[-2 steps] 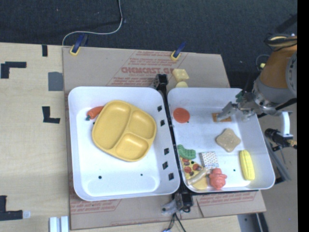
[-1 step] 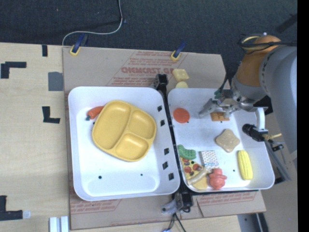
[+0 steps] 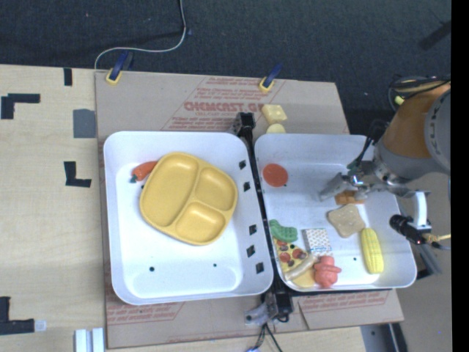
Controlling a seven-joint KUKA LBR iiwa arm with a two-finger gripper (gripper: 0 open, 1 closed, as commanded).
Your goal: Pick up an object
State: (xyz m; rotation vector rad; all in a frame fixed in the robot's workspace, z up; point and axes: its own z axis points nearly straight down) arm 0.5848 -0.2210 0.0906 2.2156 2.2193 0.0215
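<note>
From above, the gripper hangs low in the right bin, its state impossible to tell, just above a slice of toast, with a corn cob near and a yellow tray in the left bin.

Yellow tray, red disc, yellow corn, white bins.

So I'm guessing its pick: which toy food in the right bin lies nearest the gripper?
The tan bread slice, just below the gripper; the corn cob and red disc lie farther off.
</note>
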